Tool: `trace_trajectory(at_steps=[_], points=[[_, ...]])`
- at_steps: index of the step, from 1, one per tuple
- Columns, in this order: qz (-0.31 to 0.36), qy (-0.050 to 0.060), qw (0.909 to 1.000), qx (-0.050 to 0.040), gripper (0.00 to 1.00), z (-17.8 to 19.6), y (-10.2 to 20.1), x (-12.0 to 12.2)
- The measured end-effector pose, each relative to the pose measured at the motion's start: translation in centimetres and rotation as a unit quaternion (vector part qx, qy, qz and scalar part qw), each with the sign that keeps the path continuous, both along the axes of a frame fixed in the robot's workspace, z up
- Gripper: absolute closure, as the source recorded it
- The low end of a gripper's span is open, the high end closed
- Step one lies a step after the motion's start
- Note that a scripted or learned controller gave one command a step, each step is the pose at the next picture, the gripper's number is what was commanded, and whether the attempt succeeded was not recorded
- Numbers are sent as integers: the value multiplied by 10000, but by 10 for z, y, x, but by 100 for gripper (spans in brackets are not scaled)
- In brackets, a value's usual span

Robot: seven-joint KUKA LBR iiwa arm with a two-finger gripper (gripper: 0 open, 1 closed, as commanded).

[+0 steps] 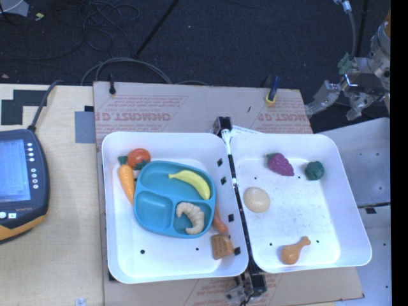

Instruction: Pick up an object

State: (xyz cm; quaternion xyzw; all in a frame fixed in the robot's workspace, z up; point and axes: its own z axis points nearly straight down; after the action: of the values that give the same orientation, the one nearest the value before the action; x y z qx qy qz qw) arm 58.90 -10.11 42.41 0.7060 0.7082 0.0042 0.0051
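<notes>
White bins (347, 244) hold every toy untouched; the claw (347, 97) hovers far right, its state unclear, nothing picked yet.

Bins (127, 260): smooth white plastic, semi-gloss. Divided plate (153, 217): glossy blue plastic. Sheet beneath the bins (159, 110): matt brown printed cardboard. Worktop (64, 260): pale wood grain.

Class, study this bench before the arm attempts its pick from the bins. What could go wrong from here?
1. The banana and shrimp lie inside the blue tray; its raised walls could block a grasp.
2. The cracker sits close to the left bin's wall, leaving little room.
3. The egg is round and may slip away.
</notes>
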Motion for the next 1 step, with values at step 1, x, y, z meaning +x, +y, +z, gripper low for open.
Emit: trace_trajectory(at_steps=[1], points=[[36,9,10000,16,0,122,86,-27]])
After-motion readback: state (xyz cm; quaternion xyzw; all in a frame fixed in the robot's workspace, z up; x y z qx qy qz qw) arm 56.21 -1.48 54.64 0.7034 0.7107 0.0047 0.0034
